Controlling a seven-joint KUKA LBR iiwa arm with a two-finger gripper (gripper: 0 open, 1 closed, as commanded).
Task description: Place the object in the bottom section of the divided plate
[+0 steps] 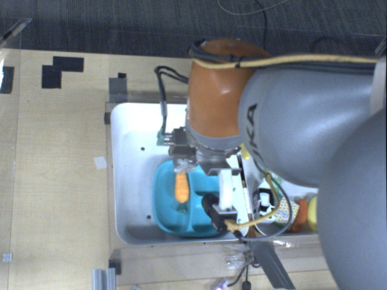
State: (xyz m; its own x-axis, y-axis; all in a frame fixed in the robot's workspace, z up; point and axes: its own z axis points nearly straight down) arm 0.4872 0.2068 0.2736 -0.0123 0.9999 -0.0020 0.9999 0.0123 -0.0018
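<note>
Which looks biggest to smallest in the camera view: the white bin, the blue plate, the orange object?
1. White bin, largest, though the arm hides part of it.
2. Blue plate, partly covered by the gripper.
3. Orange object, smallest, seen over the plate.

— What lies around the work area?
— A pale wooden bench (54, 180) with black marks (60, 71) up and left of the gripper (181, 162).
— And beyond it?
— Dark ribbed carpet (121, 5), a thin cable (254, 2) looping across, above the gripper.
</note>
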